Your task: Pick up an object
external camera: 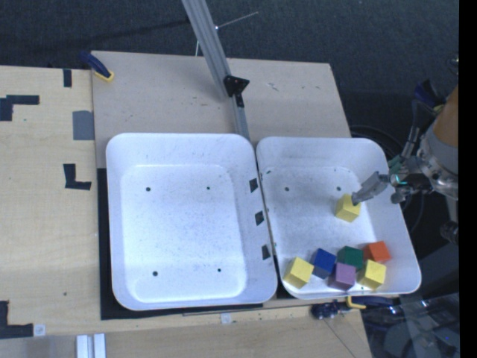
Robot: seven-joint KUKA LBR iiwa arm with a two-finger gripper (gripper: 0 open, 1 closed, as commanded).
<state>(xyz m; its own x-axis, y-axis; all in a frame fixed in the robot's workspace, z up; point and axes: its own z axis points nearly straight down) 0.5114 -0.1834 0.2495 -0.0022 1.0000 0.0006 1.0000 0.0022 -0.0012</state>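
The gripper (pixel 363 193) reaches in from the right over the right bin (pixel 313 152), its grey fingers slanting down and to the left. Their tip sits right at the upper right corner of a yellow cube (pixel 346 209); at this angle I cannot tell how far apart the fingers are, nor whether the cube is between them or merely beside them. Behind the fingers, the wrist (pixel 417 176) hangs over the bin's right rim, with teal and dark fittings on it.

The yellow cube stands alone on the bin floor, right of center, just below and left of the fingertip, and well apart from the other blocks. Those lie in a cluster along the bin's near edge: a second yellow block (pixel 299 272) at the left, then a blue cube (pixel 323 262), a purple cube (pixel 344 274), a green cube (pixel 349 257) behind it, a third yellow block (pixel 373 274), and an orange cube (pixel 378 251) at the right. None of them lies between the gripper and the lone cube.

The left bin (pixel 179 144) touches the right one along a shared rim. A grey pole (pixel 211 39) slants down from the top and ends at a black clamp (pixel 235 86) above the seam between the bins.
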